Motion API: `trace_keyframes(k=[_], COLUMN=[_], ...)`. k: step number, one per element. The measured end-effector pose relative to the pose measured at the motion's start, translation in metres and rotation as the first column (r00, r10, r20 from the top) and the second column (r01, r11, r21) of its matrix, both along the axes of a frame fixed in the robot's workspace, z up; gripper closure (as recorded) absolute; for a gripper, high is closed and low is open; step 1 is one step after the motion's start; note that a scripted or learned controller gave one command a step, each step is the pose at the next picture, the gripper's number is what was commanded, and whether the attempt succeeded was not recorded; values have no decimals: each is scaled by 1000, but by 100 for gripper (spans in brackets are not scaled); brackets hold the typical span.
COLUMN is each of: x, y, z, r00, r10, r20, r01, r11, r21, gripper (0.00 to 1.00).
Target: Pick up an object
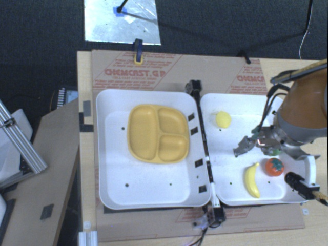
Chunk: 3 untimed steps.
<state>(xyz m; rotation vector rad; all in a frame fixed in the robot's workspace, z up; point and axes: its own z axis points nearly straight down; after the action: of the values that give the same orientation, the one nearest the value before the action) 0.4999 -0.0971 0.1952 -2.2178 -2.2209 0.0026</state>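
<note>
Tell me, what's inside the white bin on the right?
The right-hand white bin holds a small yellow ball, a yellow banana and an orange-red round fruit. The grey arm covers the bin's far right side, so anything beneath it is hidden.

A yellow divided plate (157, 134) is seen in the left bin (110, 188).
Cardboard (148, 68) is laid beneath; a foil sheet (102, 14) is spotted at eleven o'clock.

Two white bins (110, 188) (236, 104) – one yellow plate (157, 133), one banana (251, 180), one lemon (223, 119), one tomato (273, 167).
</note>
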Motion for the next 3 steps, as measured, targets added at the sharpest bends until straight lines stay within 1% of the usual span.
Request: trace_keyframes(k=[1,2,3], x=[-6,-6,-5], y=[4,4,4], z=[-60,-112,-100], r00=[1000,1000,1000], r10=[-1,-1,-2], r20=[0,1,5], r01=[1,1,2], r11=[1000,1000,1000], r21=[0,0,-1], gripper=[0,0,100])
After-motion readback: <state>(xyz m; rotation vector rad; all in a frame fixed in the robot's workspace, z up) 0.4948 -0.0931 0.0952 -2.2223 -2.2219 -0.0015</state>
